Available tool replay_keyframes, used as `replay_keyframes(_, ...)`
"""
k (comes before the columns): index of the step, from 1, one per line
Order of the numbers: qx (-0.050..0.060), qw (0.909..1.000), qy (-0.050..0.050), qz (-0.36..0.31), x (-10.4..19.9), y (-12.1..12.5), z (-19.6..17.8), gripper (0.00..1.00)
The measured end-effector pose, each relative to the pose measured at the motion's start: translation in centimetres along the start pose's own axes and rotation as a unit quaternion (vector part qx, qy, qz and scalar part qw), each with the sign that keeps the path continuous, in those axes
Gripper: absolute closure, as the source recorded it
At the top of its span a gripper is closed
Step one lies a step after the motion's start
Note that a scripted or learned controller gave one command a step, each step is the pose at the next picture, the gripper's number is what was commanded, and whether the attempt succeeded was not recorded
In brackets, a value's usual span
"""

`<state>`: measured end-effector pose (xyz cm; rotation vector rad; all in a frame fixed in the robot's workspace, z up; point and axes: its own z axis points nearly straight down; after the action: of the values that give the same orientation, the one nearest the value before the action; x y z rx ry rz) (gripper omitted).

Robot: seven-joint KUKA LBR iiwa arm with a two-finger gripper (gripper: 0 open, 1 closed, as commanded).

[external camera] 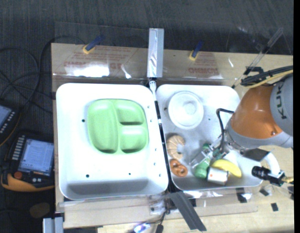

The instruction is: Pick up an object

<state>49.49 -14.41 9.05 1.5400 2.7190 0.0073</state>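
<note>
arm's jaws low in right bin [162, 130] by banana [226, 167], jaw state unclear, green tray [117, 125] in left bin [67, 130]

Green divided tray [117, 126]: matt plastic. Both bins [67, 144]: smooth white plastic, slightly glossy. Tabletop [62, 57]: bare wood look. Banana [226, 167]: smooth, glossy yellow.

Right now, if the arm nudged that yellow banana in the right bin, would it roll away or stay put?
The banana would probably rock or pivot, not roll: it is curved. It looks smooth, so likely slippery. The green item and white block crowding it could block sliding.
</note>
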Motion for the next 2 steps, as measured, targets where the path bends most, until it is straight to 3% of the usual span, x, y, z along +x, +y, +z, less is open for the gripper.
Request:
replay_keyframes(1, 0.006, 0.9998, 0.007, 0.016, -2.6, -1.3, -0.3, 0.00)
replay_keyframes(2, 0.001, 0.9997, 0.000, 0.024, 2.9, 1.0, 0.0, 0.00)
